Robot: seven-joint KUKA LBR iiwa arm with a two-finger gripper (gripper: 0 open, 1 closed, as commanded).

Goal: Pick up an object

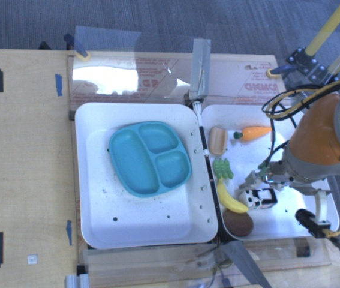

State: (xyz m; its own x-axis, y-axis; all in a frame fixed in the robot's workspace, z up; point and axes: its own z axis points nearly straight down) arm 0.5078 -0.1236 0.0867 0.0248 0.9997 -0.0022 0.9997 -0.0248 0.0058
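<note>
Brown round fruit (238, 223) at the right bin's (289, 224) lower edge, with the yellow banana (229, 199) just above it.

Lower right of the frame: the pincer (258, 192) hangs over a black-and-white object (259, 199) just beside the banana, partly hiding it; whether it is clenched or released I cannot tell. Green toy (222, 168), tan piece (218, 140) and carrot (255, 133) lie higher up. Left bin (98, 215) carries a blue divided plate (150, 158).

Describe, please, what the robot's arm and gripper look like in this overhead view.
The arm is a bulky rounded body with a broad orange band and grey casing above it. Thin black cables loop beside it. The gripper is small, built of black and white parts with metallic pieces at the wrist.
</note>
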